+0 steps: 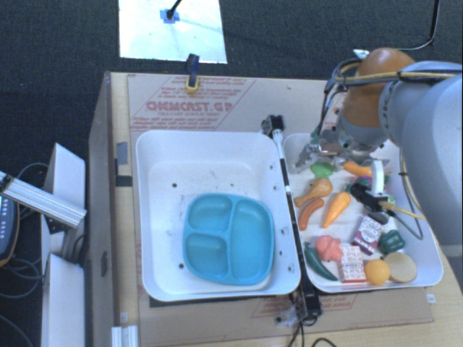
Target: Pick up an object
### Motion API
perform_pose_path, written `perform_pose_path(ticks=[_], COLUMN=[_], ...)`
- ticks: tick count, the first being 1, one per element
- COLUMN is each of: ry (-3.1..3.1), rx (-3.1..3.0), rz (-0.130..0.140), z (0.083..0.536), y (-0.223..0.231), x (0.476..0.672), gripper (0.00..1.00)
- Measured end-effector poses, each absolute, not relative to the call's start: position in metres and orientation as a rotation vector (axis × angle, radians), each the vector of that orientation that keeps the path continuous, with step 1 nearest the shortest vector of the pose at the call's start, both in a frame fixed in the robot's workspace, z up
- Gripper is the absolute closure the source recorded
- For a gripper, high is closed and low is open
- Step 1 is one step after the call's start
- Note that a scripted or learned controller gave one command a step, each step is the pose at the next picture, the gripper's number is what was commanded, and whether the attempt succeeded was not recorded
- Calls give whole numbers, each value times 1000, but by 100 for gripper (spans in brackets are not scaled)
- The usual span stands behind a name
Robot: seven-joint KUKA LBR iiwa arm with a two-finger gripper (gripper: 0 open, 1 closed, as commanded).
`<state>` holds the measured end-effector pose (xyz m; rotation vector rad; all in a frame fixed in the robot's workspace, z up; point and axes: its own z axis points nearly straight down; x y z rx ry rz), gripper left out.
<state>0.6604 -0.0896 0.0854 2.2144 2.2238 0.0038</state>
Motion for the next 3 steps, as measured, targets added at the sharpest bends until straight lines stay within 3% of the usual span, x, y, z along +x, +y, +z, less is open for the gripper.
perform_pose_path(ticks=[2,3], ry=[2220,2209], rx=[2217,2202], rz=[2,14], z=[127,104], y=[-180,-169], x=[669,657], gripper=[0,0])
